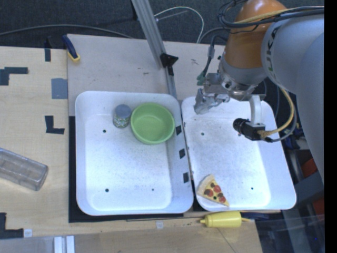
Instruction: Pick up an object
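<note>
The grey arm with its orange band [256, 15] reaches in from the right, and its claw [204, 105] hangs over the far left corner of the right-hand shallow white bin [274, 194]. The claw is seen from above as a grey blur, so I cannot tell how it is set; nothing can be seen in its grasp. Part of a dark letter, perhaps a "U" or "K", shows on the grey arm casing [295, 46]; the rest cannot be read.

In the right bin a flat toy pizza slice with red dots and a tan crust [212, 190] lies at the near left corner, well apart from the claw. In the left-hand white bin [105, 194] a round light-green plastic bowl [152, 123] sits at the far side, upright, with a small grey-lidded can with a greenish label [121, 116] just beside it on the left; the label is too small to read.

On the tabletop [105, 62] a yellow squeeze bottle [222, 220] lies on its side just in front of the right bin, and a clear plastic container [21, 168] lies near the left edge.
</note>
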Action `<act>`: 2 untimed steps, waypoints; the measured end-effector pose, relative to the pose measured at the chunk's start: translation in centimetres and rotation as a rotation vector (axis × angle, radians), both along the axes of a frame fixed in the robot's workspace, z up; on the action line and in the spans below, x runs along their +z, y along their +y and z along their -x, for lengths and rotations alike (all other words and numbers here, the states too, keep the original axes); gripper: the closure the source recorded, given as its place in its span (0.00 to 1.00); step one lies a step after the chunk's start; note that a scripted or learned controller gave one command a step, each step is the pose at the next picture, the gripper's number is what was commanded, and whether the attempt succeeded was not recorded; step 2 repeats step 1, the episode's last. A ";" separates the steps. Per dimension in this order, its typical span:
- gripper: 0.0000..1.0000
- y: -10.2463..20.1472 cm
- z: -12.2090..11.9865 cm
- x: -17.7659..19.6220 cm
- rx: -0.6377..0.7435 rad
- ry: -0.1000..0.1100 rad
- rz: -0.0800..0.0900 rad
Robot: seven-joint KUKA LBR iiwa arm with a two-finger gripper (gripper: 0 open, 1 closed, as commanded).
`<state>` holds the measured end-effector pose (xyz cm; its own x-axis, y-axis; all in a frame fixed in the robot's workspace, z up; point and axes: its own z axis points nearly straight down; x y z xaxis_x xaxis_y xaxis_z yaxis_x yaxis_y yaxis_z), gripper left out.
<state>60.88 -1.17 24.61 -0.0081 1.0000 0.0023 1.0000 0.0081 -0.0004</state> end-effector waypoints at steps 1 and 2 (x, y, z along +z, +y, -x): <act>1.00 6.1 0.4 0.1 0.000 0.001 0.000; 1.00 6.1 0.4 0.1 0.000 0.001 0.000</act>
